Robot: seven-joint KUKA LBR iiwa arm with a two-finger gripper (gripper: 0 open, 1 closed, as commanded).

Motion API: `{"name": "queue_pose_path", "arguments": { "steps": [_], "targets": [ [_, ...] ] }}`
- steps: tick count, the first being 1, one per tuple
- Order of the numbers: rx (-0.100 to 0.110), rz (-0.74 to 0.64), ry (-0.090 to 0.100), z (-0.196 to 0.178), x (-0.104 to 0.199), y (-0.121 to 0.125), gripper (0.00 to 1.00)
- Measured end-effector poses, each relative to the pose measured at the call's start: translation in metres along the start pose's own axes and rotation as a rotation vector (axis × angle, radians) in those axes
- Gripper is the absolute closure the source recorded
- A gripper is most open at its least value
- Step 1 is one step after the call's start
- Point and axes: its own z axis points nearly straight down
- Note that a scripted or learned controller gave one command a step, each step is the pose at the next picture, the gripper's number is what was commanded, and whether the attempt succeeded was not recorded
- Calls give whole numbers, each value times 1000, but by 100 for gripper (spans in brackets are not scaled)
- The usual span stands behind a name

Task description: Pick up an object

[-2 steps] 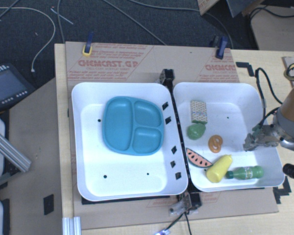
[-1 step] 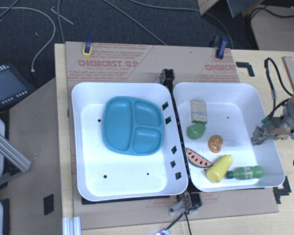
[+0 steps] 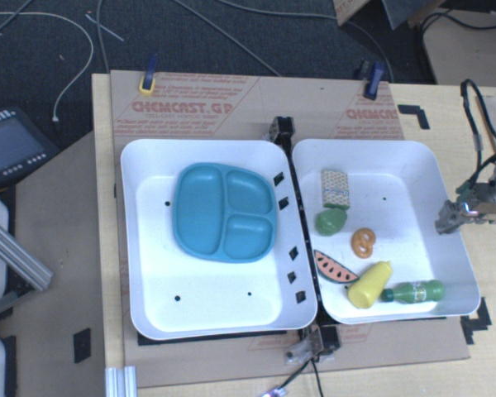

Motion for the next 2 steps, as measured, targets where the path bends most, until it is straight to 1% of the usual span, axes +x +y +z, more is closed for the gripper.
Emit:
{"name": "queue_pose_path", "arguments": {
  "steps": [1,2],
  "targets": [
    [2,0,1,-23,0,1,100],
    [8,-4,6,-13,52,2,100]
  ]
}}
